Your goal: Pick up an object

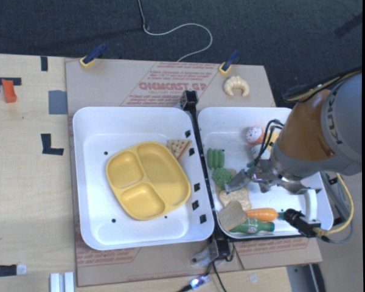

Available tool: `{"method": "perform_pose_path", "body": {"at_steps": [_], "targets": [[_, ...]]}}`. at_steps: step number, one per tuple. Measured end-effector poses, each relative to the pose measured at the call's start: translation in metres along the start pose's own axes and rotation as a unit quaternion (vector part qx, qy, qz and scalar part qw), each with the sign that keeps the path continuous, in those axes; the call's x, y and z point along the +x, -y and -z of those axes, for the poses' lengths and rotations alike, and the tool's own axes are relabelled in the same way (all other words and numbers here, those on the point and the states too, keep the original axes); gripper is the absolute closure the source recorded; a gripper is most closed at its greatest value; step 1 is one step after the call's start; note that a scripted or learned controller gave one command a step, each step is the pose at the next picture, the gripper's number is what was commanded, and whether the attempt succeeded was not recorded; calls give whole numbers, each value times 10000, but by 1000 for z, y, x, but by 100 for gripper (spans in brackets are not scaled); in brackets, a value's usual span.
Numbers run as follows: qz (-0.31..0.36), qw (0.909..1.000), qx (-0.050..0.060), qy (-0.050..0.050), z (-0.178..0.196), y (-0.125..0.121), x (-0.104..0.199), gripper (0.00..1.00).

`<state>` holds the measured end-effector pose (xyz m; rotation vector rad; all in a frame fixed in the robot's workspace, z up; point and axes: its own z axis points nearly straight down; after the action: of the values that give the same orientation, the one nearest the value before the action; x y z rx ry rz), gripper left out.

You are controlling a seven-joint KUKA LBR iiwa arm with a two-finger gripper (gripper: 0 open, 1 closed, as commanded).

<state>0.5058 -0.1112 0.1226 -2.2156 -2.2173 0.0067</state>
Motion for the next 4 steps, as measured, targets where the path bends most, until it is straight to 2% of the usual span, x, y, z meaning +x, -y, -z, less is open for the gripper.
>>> {"method": "perform_pose_path", "body": {"at_steps": [1,2,3,4], "targets": [[2,10000,-33,-10,-36,-1,1,0],[25,10000,-50,-43,-22,-4,4,100],[2,10000,-46,11,20,-3,4,100],[5,10000,-50,10,63,-2,9,100]]}}
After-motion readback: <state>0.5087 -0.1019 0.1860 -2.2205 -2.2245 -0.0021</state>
